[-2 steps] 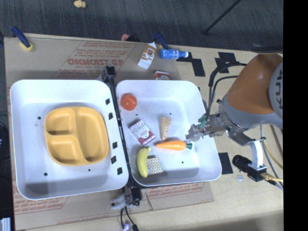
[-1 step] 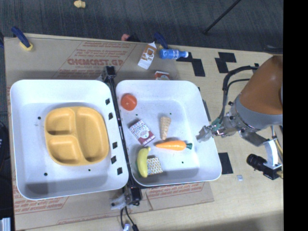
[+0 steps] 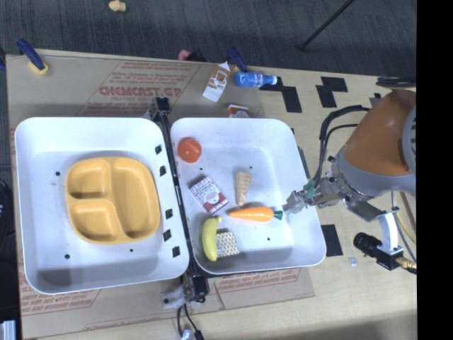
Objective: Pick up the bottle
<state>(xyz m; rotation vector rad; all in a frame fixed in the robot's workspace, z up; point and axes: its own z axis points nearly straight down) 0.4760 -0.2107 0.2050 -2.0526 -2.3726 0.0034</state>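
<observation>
Nearest the camera, along the front of the right bin (image 3: 304,250), lie a banana (image 3: 210,239) and a small patterned block (image 3: 226,244), and just behind them a toy carrot (image 3: 251,214) points its green tip at the gripper (image 3: 296,202). The jaws hang at the bin's right wall, just beside that tip; whether they are parted or closed I cannot tell, since they blur into the wrist, and nothing shows between them. Further in sit a red carton (image 3: 209,194), a cone (image 3: 243,185) and a red ball (image 3: 189,149); the left bin (image 3: 28,190) carries a yellow divided tray (image 3: 113,197).

The bottle (image 3: 253,80), blue, lies outside both bins, on the desk (image 3: 333,289) beyond the right bin's far rim, well apart from the jaws and up-left of them. Its long axis runs roughly left to right, cap apparently toward the arm's side. It appears small and soft-edged, so its exact shape is hard to make out. A small carton (image 3: 216,82) rests beside it.
</observation>
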